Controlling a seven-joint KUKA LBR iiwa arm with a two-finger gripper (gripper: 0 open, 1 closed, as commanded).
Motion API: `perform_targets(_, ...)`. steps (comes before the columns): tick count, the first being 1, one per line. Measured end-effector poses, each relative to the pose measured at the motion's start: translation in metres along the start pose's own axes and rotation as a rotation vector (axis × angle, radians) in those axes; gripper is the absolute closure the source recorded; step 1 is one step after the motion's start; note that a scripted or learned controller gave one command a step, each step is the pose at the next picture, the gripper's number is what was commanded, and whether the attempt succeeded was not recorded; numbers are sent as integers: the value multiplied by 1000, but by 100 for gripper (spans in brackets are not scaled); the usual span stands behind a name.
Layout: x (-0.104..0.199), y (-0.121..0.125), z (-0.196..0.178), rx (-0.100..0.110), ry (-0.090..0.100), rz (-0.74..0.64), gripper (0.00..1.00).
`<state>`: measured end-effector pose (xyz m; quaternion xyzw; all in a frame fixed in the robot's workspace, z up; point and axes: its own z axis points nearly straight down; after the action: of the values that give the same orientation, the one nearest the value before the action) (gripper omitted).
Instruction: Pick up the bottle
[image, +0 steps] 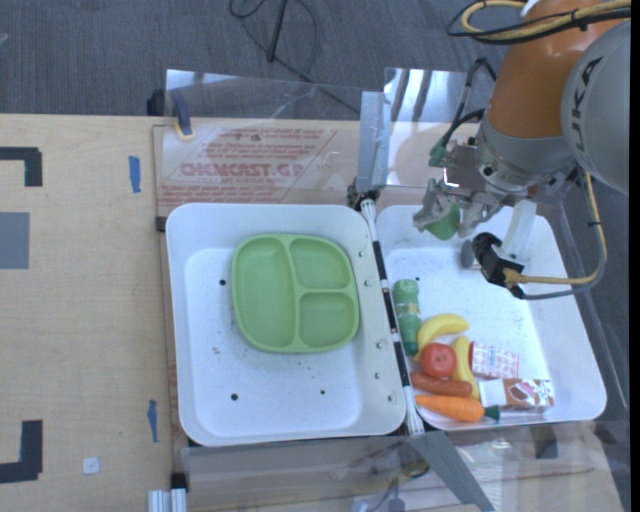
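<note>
A small green bottle (407, 312) lies in the right bin (560, 330), against its left wall, pointing toward the near side. My gripper (448, 217) hangs over the far left part of that bin, above and beyond the bottle and apart from it. Its fingers (436, 218) point down and seem to have nothing between them.
A green divided plate (296, 292) lies in the left bin (200, 330). Near the bottle sit a banana (443, 327), a tomato (437, 359), a carrot (450, 407), and small cartons (497, 360). A black cable (500, 265) droops from the wrist. Clear panels stand behind the bins.
</note>
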<state>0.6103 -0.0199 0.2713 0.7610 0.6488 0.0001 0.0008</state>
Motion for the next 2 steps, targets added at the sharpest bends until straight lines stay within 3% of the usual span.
perform_targets(1, 1, 43, 61, 0, -1, 249, 100)
perform_targets(2, 56, 48, 18, 0, 0, 161, 100)
